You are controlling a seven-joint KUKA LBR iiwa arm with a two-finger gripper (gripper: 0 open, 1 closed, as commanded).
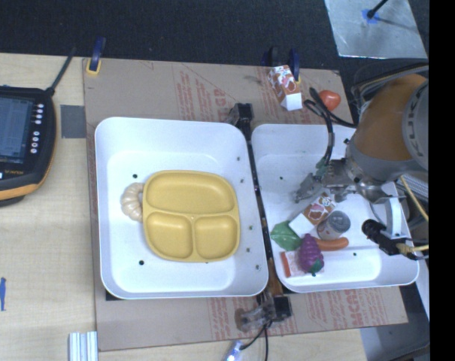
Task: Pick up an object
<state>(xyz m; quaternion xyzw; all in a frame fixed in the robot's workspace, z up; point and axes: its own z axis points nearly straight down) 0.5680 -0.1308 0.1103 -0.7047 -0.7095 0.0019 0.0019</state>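
arm [392, 130] cut off at right edge

A robotics lab, by every sign. Pale wooden surface [39, 277] overlaid with brown printed cardboard sheet [174, 89], clipped down at the far edge by blue clamp [97, 51]. Two shallow white plastic bins [107, 201] fixed side by side, the one left of the grey two-finger pincer [306, 190] carrying a yellow three-compartment plastic tray [189, 213]. Well to the pincer's left, an orange-and-black handheld teach pendant with screen [13, 145], its cable trailing away. Toy plastic food rather than real groceries just beside the pincer: purple grape bunch [310, 253], green leaf [285, 236], small snack packet [318, 210]. Dark carpet floor [174, 10] beyond the surface.
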